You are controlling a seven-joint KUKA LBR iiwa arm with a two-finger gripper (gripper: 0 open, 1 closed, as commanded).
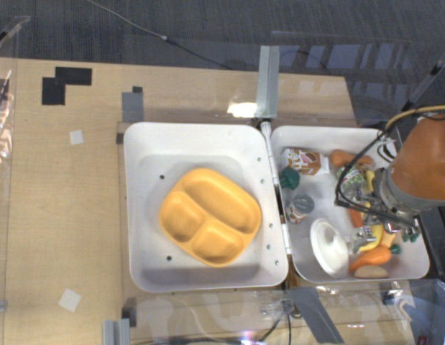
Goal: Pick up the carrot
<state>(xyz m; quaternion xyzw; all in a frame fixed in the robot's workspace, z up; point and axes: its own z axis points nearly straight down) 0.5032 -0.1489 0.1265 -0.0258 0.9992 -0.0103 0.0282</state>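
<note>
Clutter crowds the right bin (301, 268), so I hang the hand (384, 225) low above the carrot (371, 259); whether it's clenched, I cannot tell.

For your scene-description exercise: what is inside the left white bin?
The left white bin holds one yellow divided plate with three bare compartments, lying near the middle. Whatever might sit beneath the plate is covered and cannot be seen.
</note>
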